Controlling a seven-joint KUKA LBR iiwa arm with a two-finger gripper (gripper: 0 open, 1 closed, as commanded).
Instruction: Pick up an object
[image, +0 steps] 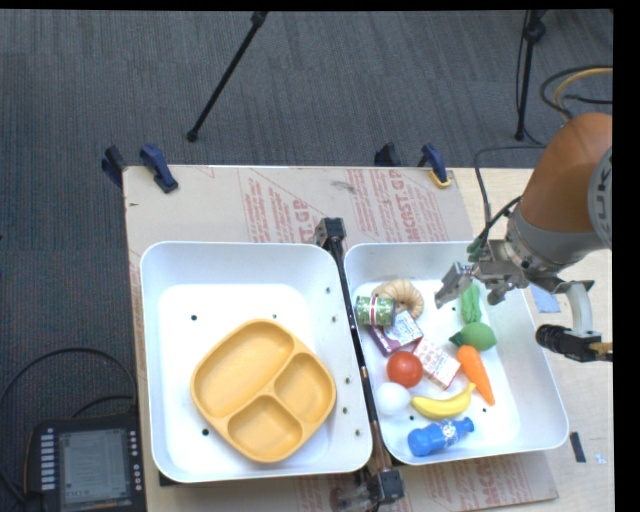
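In the right bin (545, 400) the small things are lying bunched together toward its left and middle, probably tipped in loose so the arm has a heap to choose from. The gripper (468, 285) is hanging over the bin's upper right part, above the pile and touching none of it. Its fingers are spreading apart with nothing between them, so it is released, most likely poised to come down on something.

The nearest pick, as I judge it, is the green fruit (477, 335) just below the gripper: round, smooth, bright green, lying against the top of the carrot (477, 373), which is slanting down to the right. Its roundness may be letting it roll out of a pinch.

Left of these a can (374, 310) with a green label is lying on its side beside a tan pastry (403, 293). Below them a tomato (404, 369) is sitting next to a small carton (438, 363), with a white egg (392, 399), a banana (442, 404) and a blue bottle (440, 435) nearest the front wall. They are touching one another closely, which is leaving little room for fingers.

The left bin (160, 270) is holding a yellow divided plate (263, 390), lying flat and well apart from the pile. Both bins are resting on a worktop (250, 200) of cardboard held by clamps.
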